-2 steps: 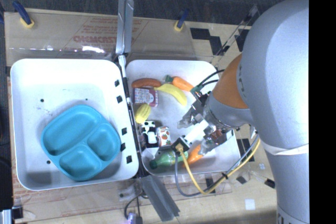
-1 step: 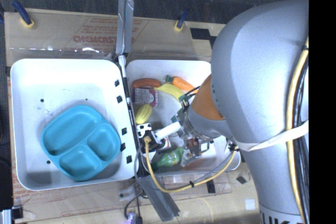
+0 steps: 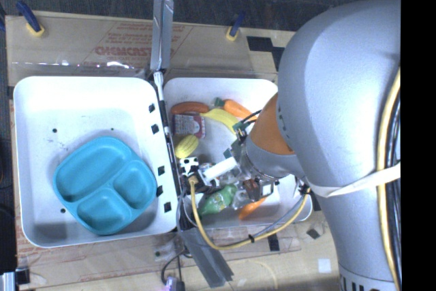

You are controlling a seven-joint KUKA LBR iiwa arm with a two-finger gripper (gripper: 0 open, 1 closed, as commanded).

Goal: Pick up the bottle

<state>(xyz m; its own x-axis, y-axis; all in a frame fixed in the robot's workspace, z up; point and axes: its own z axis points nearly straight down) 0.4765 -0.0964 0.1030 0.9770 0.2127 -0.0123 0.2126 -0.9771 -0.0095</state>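
Down in the right bin (image 3: 204, 88), fingers (image 3: 221, 182) obscured.

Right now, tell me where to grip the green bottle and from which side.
Grip the green bottle across its middle, coming straight down. It seems to lie on its side near the right bin's front wall, just below the gripper, so side approaches look blocked.

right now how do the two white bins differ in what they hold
The left bin holds one thing, a blue divided tray; the right bin holds a jumble of small items, among them a banana and a lemon. The arm reaches over the right bin, not the left bin. Both are shallow and white.
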